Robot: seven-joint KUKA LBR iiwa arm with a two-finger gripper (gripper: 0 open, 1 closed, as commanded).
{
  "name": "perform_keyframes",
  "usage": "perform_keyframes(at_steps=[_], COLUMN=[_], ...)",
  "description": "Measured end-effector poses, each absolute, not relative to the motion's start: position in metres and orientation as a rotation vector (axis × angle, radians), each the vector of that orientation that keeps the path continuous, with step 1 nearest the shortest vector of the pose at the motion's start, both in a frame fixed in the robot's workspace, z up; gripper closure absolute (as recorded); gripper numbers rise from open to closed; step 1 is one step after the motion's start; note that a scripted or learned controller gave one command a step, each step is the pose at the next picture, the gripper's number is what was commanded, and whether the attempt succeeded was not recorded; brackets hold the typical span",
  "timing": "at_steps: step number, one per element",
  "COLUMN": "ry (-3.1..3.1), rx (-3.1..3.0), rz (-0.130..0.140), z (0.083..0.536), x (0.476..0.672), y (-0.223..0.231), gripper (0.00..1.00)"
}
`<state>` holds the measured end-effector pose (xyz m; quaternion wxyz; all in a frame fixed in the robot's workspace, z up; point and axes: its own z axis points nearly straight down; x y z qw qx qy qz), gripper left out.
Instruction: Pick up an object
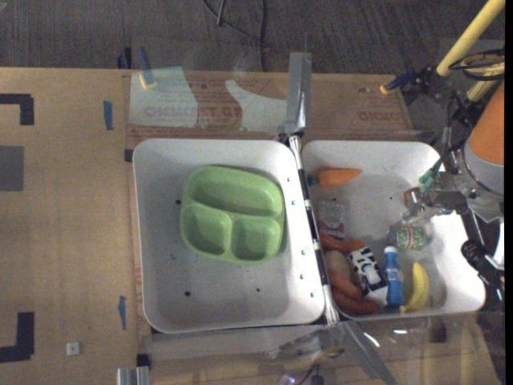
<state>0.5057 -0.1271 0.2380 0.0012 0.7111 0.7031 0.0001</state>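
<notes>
My gripper (414, 207) hangs over the right side of the right bin (377, 163), reaching in from the right. Just below it lies a small clear bottle with a green label (409, 237); whether they touch is unclear. Toward the bin's front lie a yellow banana (416, 285), a blue bottle (392, 276) and a black-and-white cow-patterned toy (365, 268). Red sausage-like pieces (346, 289) sit at the front left. An orange carrot (338, 176) rests at the back left, with a small clear packet (330, 216) in front of it.
The left bin (160, 287) holds a green divided plate (233, 213). A metal divider (298, 103) runs between the bins at the back. Cables and a yellow pole (473, 26) stand at the upper right beside the arm.
</notes>
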Motion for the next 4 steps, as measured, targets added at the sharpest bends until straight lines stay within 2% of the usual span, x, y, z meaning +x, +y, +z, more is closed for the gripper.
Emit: perform_keyframes(at_steps=[1, 2, 3, 4], ry=[2.437, 2.313, 2.347, 2.487], rx=[1.975, 2.092, 2.086, 1.908], rz=[0.001, 0.022, 0.001, 0.006], z=[0.238, 0.107, 0.25, 0.088], x=[0.52, 0.491, 0.553, 0.535], y=[-0.179, -0.15, -0.073, -0.121], gripper=[1.0, 1.0, 1.0, 1.0])
